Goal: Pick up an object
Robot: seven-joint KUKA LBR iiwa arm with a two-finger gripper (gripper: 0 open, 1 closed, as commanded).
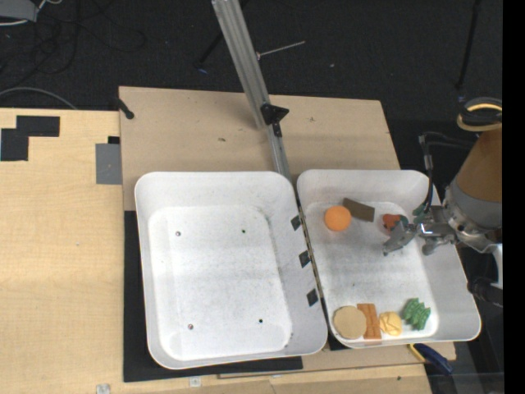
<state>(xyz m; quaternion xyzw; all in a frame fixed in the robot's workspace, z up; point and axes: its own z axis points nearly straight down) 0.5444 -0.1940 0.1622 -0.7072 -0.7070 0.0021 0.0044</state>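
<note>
In the right bin [447, 269], the gripper [397, 238] hangs beside a small red piece [391, 219]; whether it is spread or pinching, I cannot tell. The orange ball [337, 218] nearby looks light, smooth, liable to roll: pinch across its middle.

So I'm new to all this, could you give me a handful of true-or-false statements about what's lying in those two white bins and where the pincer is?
1. The orange ball lies in the right bin. True.
2. The pincer hangs over the left bin. False: it is over the right bin, near its right wall.
3. The green toy sits at the far end of its bin. False: it sits at the near end, in the right corner.
4. A round tan piece lies by the near wall of the right bin. True.
5. The orange ball is touching the green toy. False: they lie well apart.
</note>
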